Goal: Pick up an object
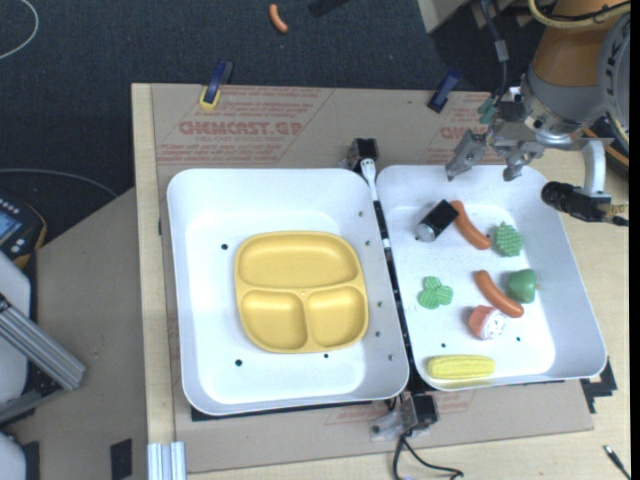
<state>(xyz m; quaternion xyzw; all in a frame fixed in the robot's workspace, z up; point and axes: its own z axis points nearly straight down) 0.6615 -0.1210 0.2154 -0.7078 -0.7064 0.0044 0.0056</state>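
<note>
Camera view: end effector (pixel 487 165) open, empty-fingered

light: bright, even overhead | shadows: soft (faint) | focus: slightly soft | glare: mild on white bins (pixel 190 268)

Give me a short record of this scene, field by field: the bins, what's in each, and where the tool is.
left bin: yellow divided plate
right bin: black cylinder, two sausages, corn cob, green toy foods, a red and white piece
tool: open, above the right bin's far edge, holding nothing
outside the bins: orange item on the floor
</note>
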